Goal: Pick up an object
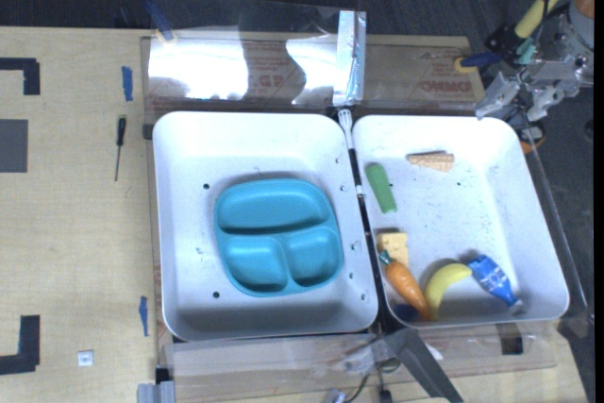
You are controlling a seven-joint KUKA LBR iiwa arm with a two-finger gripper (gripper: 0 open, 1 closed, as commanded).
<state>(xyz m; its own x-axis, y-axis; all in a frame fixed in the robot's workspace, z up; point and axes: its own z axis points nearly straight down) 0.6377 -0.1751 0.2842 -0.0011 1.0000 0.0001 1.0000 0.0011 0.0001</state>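
— hovering outside the right shallow white bin, the fingers sat at its far corner; their spread couldn't be told.
— and the targets?
— the yellow plastic banana and orange toy carrot lay untouched against the near wall.

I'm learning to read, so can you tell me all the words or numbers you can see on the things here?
Brown cardboard strip behind the two white bins: red print, too blurred to read.
Crinkly blue packet in the right bin: white marks, too small to read.
Small white square tag on the wooden bench: too small to read.
No words show on the blue divided plastic plate, yellow banana, orange carrot or green stick-shaped piece.
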